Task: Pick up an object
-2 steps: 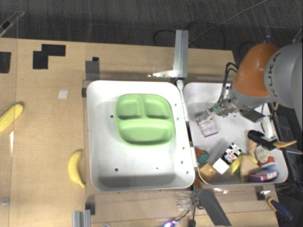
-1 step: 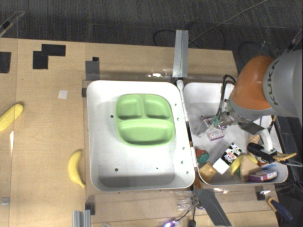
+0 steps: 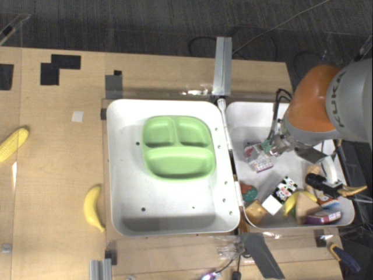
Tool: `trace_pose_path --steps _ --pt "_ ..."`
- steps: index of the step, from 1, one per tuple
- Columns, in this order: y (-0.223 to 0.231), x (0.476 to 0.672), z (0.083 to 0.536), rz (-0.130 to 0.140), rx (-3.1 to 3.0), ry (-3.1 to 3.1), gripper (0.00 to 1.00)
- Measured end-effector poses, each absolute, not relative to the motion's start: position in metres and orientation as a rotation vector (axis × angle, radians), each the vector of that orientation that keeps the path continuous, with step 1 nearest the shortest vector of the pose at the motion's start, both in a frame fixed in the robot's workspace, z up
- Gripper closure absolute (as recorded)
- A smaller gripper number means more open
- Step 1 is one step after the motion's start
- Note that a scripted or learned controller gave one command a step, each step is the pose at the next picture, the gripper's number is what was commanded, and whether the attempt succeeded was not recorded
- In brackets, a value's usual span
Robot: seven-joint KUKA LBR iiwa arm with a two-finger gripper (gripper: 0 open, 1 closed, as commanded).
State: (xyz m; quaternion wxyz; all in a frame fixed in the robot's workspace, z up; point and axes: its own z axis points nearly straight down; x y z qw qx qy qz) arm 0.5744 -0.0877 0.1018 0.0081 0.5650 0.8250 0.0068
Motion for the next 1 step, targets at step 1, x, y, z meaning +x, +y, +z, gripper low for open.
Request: trace_pose_path --steps 1 --pt "-0.0423 0.6621 0.2353 0.008 1.982 2.429 1.0"
